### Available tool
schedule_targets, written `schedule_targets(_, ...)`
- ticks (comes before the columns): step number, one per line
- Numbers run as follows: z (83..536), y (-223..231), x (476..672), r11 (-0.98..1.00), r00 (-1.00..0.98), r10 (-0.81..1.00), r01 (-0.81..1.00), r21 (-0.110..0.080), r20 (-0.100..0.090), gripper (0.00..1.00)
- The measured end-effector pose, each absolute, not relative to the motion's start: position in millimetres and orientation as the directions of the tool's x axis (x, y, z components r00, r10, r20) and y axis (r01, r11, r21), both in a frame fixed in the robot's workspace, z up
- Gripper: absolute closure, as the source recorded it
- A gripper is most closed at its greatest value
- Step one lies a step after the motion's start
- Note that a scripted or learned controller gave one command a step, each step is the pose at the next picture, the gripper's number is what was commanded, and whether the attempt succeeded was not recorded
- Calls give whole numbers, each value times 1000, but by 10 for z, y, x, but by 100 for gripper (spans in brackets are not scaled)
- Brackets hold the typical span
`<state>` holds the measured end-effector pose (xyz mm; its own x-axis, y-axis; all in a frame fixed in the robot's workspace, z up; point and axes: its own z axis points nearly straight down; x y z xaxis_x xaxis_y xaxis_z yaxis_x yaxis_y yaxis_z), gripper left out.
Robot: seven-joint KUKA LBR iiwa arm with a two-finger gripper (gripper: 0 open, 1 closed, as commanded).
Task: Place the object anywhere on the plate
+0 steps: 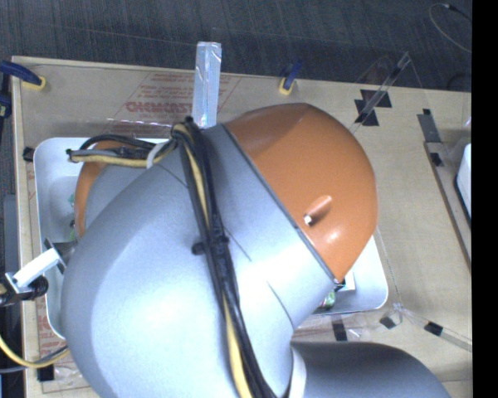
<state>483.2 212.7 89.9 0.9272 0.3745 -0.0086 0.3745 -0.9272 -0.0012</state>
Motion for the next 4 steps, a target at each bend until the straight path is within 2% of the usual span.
schedule_targets(1, 948, 1250, 5137, -976, 976, 218, 218, -27, -3, 0)
schedule_targets(2, 1068, 1340, 5145, -972, 972, 234, 234, -37, 3, 100)
schedule_targets(3, 970, 2042, 4795, -970, 970, 242, 242, 0, 10, 100)
schedule_targets(4, 966, 2134, 4779, -687, 687, 727, 727, 0, -1, 100)
